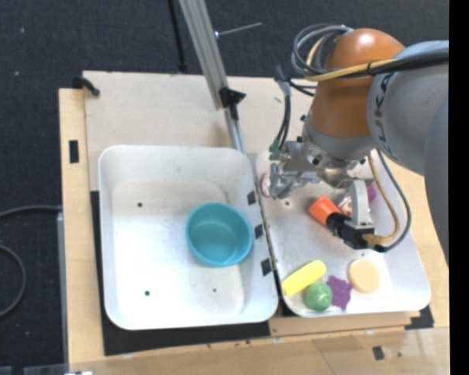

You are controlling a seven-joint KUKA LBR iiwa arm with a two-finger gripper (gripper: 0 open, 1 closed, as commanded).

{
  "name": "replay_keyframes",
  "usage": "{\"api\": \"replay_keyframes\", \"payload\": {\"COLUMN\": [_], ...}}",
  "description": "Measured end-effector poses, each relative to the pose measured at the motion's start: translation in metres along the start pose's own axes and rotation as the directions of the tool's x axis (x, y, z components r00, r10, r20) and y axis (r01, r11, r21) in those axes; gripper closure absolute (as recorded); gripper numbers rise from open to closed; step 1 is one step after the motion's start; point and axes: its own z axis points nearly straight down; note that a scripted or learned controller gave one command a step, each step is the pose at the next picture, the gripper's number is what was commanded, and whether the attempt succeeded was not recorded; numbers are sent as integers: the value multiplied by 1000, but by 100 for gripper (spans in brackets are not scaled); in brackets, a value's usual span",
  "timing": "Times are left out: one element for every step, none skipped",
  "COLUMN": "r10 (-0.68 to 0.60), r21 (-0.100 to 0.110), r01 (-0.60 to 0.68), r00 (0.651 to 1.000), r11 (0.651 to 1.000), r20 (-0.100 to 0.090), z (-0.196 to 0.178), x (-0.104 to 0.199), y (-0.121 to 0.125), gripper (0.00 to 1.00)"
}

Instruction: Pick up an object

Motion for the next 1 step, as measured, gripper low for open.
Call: {"api": "replay_keyframes", "payload": {"r10": [1], "r21": [1], "r01": [-1], "r00": [1000], "r11": [1000], "r20": [1], "z": [13], "x": [51], "y": [17], "gripper": [100]}}
